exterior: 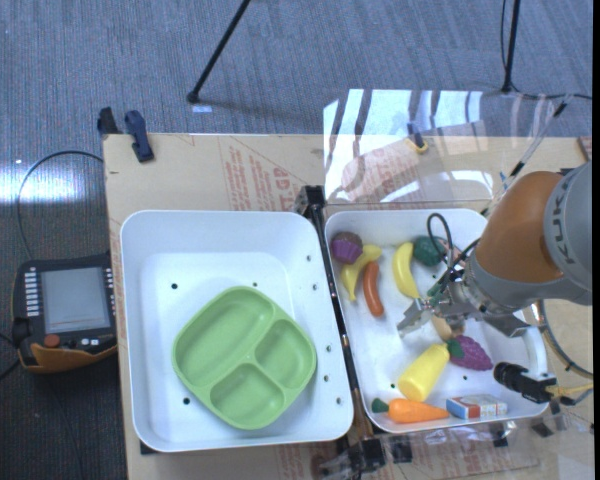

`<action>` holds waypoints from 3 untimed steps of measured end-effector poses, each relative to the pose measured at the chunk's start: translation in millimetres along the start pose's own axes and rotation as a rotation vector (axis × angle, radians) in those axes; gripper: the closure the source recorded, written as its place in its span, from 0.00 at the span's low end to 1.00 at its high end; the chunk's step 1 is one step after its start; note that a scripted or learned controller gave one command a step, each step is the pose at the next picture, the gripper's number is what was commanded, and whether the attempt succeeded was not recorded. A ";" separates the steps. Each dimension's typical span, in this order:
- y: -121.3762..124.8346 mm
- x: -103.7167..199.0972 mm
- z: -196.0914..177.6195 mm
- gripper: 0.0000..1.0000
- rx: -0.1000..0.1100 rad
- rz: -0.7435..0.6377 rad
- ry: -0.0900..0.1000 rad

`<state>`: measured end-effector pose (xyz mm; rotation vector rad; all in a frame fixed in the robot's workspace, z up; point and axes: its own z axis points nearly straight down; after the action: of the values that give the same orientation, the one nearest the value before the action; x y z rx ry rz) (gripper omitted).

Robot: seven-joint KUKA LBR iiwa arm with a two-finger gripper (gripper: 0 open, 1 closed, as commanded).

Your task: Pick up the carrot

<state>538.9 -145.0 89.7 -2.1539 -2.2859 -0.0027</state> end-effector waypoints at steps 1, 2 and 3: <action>83.5 17.3 0.7 0.00 -0.003 0.105 0.000; -8.8 -21.7 -1.3 0.00 0.000 -0.105 0.012; -6.7 -28.4 -13.0 1.00 -0.013 -0.094 -0.004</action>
<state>534.0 -173.7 102.7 -2.0519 -2.3936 -0.0127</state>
